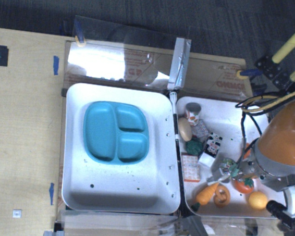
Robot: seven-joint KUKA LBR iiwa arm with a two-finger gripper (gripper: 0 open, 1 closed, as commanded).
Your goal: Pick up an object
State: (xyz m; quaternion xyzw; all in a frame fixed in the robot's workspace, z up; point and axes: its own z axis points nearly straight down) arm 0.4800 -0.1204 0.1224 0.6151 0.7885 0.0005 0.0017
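Orange-banded arm [286, 140] reaches down into right bin [227, 108], gripper [234, 174] among toys, grip state unclear.

One fixed cam, mounted above the bench [15, 127], looking down at a slant. Far edge of the bench sits toward 12 o'clock, near edge toward 6. Left bin [72, 185] lies about centre frame, right bin [219, 108] toward 3 o'clock. Arm [286, 140] enters from 3 o'clock. Mid-range: both bins fit whole, w/ dark floor [149, 5] visible at 12.
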